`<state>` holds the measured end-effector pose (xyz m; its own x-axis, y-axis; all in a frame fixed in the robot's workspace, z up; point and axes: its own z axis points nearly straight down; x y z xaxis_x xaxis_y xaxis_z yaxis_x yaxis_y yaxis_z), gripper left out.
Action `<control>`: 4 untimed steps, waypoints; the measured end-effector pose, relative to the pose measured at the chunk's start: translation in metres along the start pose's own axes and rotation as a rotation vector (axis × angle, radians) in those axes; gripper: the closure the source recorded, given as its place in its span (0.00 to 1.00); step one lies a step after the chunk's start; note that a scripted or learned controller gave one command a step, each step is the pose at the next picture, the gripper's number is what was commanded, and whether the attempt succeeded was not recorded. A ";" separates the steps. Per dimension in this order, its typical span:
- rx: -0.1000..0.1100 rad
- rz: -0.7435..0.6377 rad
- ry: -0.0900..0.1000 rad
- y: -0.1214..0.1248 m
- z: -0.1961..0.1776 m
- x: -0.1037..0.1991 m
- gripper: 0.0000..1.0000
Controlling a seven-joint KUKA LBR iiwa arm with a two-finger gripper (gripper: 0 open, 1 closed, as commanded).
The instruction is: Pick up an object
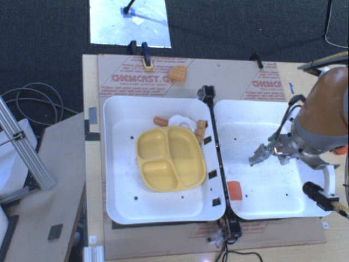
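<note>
Gripper (257, 158) sits over the middle of the right bin (240, 113), reaching in from the right, fingers pointing left and down toward the floor. Finger state: cannot tell, the tip is small and blurred against the white. Nothing shows between the fingers, so I log no grasp.

Arm (327, 111) fills the right side above the bin, orange band uppermost, cables looping down to the wrist.

Nearest candidate: a red block (234, 190) on the right bin's floor, in the near-left corner, just beside the divider (214, 146). It lies apart from the gripper, down and to the left of it. The bin floor under the gripper itself looks bare (a few dark specks, likely screw holes).

Left bin (117, 162): a yellow tray (169, 158) with three compartments, lying flat at centre. Behind it an orange sausage-shaped piece (160, 121), a white item (181, 122) partly under the tray's edge, and a tan piece (200, 130) close to the divider. Outside the bins, an orange block (177, 73) rests on the board (125, 78) behind.

Step, as I judge it: approach or search, pick not yet made. Next move calls for a shift toward the near-left corner to stand over the red block, then a descent. Risk: the block is tight against wall and divider, so one finger may land on the rim rather than alongside it.
</note>
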<state>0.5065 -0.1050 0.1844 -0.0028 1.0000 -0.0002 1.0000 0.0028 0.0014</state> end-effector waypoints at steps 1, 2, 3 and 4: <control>-0.003 -0.002 0.000 0.001 -0.011 0.000 1.00; -0.003 -0.006 0.001 -0.014 -0.036 0.035 1.00; -0.003 -0.004 0.001 -0.019 -0.053 0.047 1.00; -0.002 0.001 0.000 -0.019 -0.065 0.041 1.00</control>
<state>0.4875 -0.0643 0.2494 -0.0022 1.0000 0.0003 1.0000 0.0022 0.0039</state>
